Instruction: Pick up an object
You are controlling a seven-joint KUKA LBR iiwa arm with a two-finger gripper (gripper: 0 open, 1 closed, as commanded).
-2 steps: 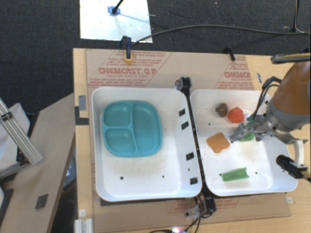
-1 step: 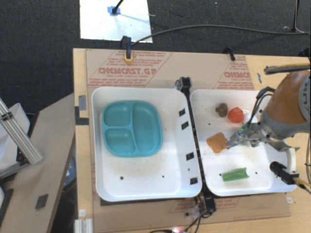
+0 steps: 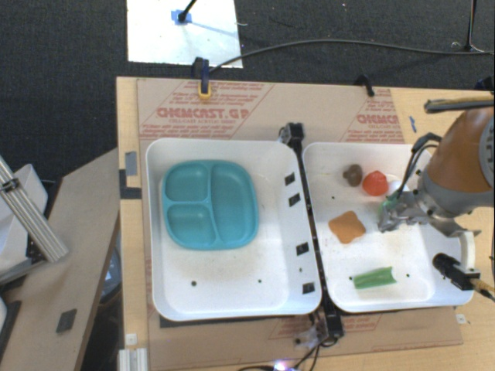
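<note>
The right bin (image 3: 332,284) holds a brown round lump (image 3: 353,175), a red ball-like object (image 3: 375,182), an orange flat piece (image 3: 346,226) and a green oblong piece (image 3: 373,277). My gripper (image 3: 389,215) hangs low over the right bin, just right of the orange piece and below the red object. The arm's orange band and grey wrist (image 3: 456,168) cover the bin's right side. Nothing shows between the fingers.
The left bin (image 3: 232,292) holds a teal divided plate (image 3: 209,205). A black divider with clips (image 3: 303,207) runs between the bins. Cables cross the bench's far edge, and a yellow-tipped clamp (image 3: 203,79) sits at the back left.
</note>
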